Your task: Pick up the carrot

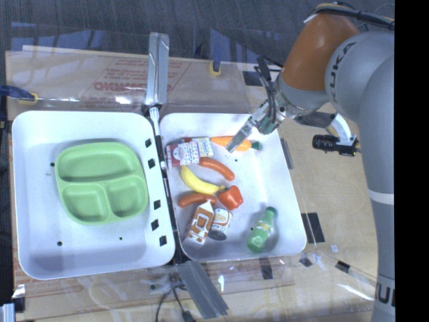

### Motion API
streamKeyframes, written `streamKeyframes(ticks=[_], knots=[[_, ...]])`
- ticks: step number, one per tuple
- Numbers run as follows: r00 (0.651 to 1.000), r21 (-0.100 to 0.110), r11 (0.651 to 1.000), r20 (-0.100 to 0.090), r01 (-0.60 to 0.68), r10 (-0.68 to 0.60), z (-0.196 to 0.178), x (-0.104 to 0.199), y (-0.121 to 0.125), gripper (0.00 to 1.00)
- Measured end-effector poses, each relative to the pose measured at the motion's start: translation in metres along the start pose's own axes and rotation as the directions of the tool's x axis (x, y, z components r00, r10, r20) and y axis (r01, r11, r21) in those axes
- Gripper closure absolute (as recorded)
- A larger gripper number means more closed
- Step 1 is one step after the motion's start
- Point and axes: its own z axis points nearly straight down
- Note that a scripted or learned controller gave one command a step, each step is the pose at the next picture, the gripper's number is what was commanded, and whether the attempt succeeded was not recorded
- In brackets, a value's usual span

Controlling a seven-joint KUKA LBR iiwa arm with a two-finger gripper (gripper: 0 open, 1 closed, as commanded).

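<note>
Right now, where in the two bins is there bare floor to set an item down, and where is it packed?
Left bin: bare floor all around the green tray, widest along its near edge. Right bin: a bare strip between the green bottle and the carrot, where the gripper sits. Its left half is packed: banana, sausages, cartons.

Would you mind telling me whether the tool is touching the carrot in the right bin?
Cannot tell. In the camera view the tool overlaps the carrot at the far end of the right bin, but the slanted look hides whether there is contact or a gap.
</note>
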Motion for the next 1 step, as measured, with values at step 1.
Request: streamKeyframes(ticks=[1], knots=[[0.985,0.000,0.985,-0.001,0.175,-0.175,0.0941,-0.0289,-0.0102,0.00]])
